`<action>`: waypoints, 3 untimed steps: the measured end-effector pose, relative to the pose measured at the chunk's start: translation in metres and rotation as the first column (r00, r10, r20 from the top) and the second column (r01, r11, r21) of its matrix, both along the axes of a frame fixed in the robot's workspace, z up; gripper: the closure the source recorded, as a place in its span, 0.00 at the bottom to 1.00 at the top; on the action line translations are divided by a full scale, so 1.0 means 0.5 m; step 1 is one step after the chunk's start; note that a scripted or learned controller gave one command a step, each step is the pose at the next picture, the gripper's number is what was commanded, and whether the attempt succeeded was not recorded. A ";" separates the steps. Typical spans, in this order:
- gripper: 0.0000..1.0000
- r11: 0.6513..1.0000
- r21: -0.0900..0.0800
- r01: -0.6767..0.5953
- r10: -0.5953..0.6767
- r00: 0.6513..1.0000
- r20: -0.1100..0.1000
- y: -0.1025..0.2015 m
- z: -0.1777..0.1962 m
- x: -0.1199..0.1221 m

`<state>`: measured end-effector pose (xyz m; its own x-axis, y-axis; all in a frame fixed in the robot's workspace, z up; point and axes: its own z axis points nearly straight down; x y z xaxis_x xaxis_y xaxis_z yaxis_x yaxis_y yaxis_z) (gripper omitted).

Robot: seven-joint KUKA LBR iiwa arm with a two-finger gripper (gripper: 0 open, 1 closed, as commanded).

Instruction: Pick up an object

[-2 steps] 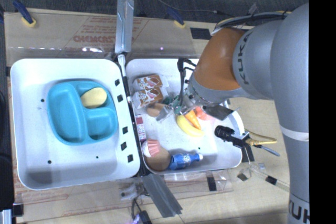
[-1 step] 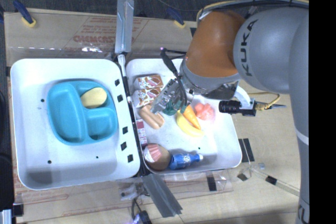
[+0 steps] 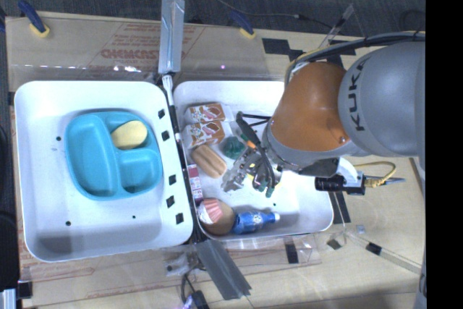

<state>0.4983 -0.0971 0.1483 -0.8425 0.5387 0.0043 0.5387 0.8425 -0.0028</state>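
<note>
My gripper point(image 3: 246, 171) hangs low over the middle of the right bin point(image 3: 311, 217), under the grey arm and its orange band. Its metal fingers sit beside a hot dog bun point(image 3: 209, 161) and a small teal object point(image 3: 233, 147). A snack packet point(image 3: 205, 122) with a brown and white print lies at the bin's back left. Along the front wall lie a blue bottle point(image 3: 253, 221) on its side and a round brown and pink item point(image 3: 215, 214). I see nothing clearly held between the fingers.
The left bin point(image 3: 43, 155) holds a blue divided tray point(image 3: 108, 153) with a yellow lemon-like object point(image 3: 130, 134) in its back compartment. A grey divider rail point(image 3: 171, 32) runs between the bins. Cables trail near the arm at the right.
</note>
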 end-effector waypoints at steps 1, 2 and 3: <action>1.00 0.993 0.001 -0.120 0.120 0.993 0.004 -0.006 0.053 -0.041; 1.00 0.968 -0.001 -0.251 0.251 0.968 0.008 -0.016 0.087 0.104; 0.00 0.968 -0.001 -0.251 0.251 0.968 0.007 -0.016 0.086 0.104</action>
